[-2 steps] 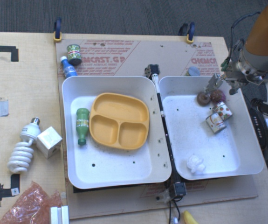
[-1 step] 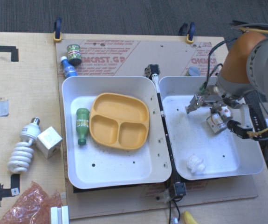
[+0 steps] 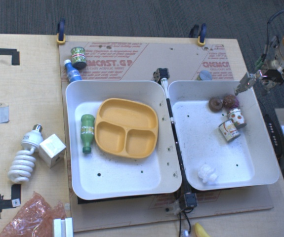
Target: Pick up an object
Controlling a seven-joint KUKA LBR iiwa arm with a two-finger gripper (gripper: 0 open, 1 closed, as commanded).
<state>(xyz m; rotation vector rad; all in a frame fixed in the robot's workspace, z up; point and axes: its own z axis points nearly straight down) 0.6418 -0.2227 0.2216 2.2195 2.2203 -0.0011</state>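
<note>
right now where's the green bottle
In the camera view the green bottle lies in the left bin, along its left side, right beside the left edge of the yellow divided tray.

The bench [image 3: 13,98] carries two white bins [image 3: 77,177] at centre; at nine o'clock lie a spiral bulb [image 3: 24,158] and a white cube [image 3: 52,149]; at eleven, a blue bottle [image 3: 73,71].

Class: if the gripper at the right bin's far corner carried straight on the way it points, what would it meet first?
Probably the dark round objects in the right white bin; the gripper points down-left toward them, though height is unclear.
</note>
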